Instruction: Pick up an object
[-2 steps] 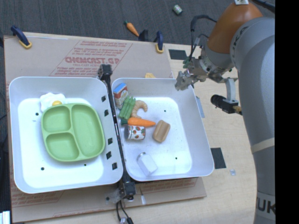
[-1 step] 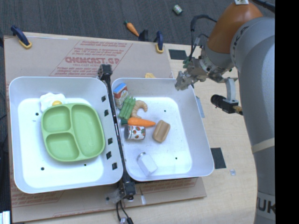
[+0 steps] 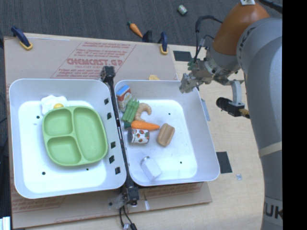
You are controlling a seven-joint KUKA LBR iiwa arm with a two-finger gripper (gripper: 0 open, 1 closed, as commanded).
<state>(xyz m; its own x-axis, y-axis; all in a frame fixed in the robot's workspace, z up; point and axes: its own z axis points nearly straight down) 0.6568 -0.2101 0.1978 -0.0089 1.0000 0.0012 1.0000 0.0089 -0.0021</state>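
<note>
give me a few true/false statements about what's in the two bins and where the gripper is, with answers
1. The green divided plate lies in the left bin. True.
2. The orange carrot lies in the left bin. False: it lies in the right bin, just above the small printed can.
3. The gripper holds the carrot. False: it is over the right bin's upper right corner, apart from the carrot, with nothing seen between its fingers.
4. A tan bread-like piece lies right of the can. True.
5. The white block rests on the green plate. False: it lies in the right bin, near its lower edge.
</note>
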